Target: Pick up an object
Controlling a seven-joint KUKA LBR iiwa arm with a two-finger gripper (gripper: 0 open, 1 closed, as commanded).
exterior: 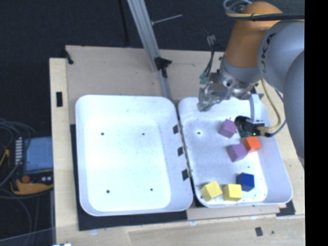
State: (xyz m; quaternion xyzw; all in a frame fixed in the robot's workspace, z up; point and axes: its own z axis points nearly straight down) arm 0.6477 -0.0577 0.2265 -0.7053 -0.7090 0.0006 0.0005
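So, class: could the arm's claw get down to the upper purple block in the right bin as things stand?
Probably yes. The claw hangs over the right bin's far corner, and the upper purple block sits apart from its neighbours with bare floor around it, so nothing blocks a descent.

No readable text showing anywhere in frame. The grey arm link (287,50) at upper right is carrying dark lettering along its edge, but it's cut off and too blurred to make out. The blue-screened device (38,155) at the left edge is showing nothing legible. The blocks in the right bin (205,137) aren't bearing any labels or numbers, and the small dark tabs between the two bins aren't carrying any marks I can read.
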